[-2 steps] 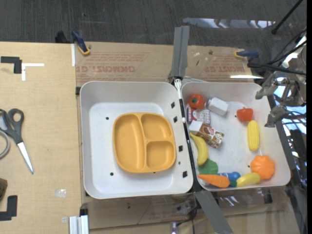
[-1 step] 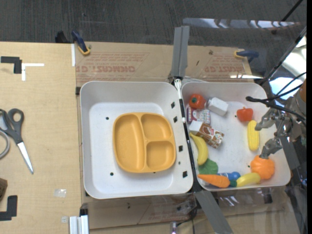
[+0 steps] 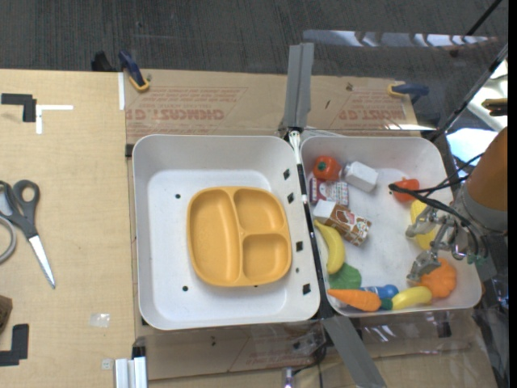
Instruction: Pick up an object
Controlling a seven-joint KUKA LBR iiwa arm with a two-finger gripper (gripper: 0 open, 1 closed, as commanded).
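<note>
Two white bins [image 3: 153, 241] sit on cardboard [image 3: 202, 111] beside scissors [image 3: 32, 229].

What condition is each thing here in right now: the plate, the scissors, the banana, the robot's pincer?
Divided yellow plate: flat in the left bin, compartments bare.
Scissors: closed, lying on the bench.
Banana: lying in the right bin.
Carrot: lying on its side.
Pincer: lowered into the right bin, fingers spread, gripping nothing.

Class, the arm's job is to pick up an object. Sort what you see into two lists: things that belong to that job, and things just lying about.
Belong to the job:
gripper
right bin
banana
carrot
tomato
white block

Just lying about:
scissors
yellow divided plate
blue clamp
</note>
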